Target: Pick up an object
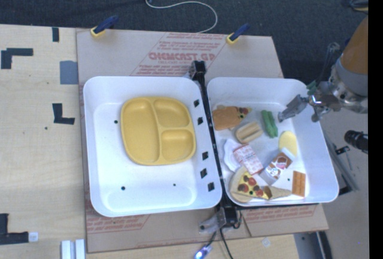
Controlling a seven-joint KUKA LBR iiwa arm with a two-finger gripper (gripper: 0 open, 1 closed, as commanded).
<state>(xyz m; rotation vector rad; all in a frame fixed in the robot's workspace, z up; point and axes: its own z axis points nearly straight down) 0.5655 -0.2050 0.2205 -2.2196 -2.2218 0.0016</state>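
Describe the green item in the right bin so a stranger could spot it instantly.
Start at the right bin, the one crowded with toy food. Look in its far half, just right of the bread roll. The green item is a small, slim stick lying at a slant, the only green thing among the tan, yellow and red pieces.

A pale wooden counter (36, 132) carried a brown cardboard sheet (179, 54) held by two yellow-and-blue clamps (105, 25). On the sheet sat two shallow white plastic bins (99, 150), touching side by side.
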